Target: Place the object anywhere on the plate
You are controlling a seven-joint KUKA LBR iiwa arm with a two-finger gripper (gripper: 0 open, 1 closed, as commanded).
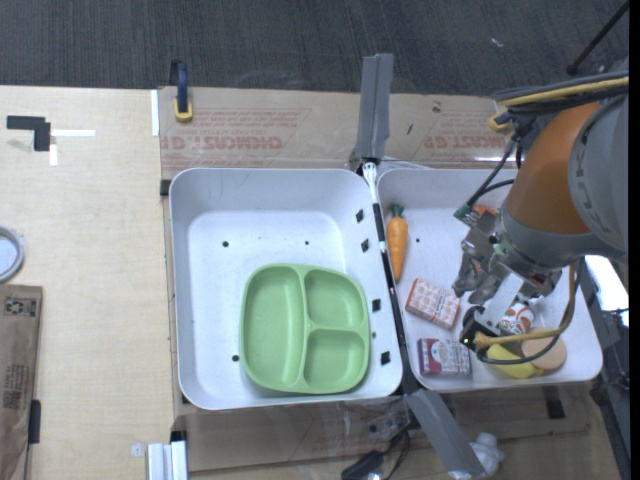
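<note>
Green plate, 3 compartments, sits in left bin, toward front, nothing on it. Right bin has the objs: toy carrot along left wall, pink-patterned box mid, small dark carton at front, banana front-right beside a tan piece. Arm in from right; end effector low over right bin, just right of the pink box. Can't tell its grip state. Tape roll on desk, far left.
</note>
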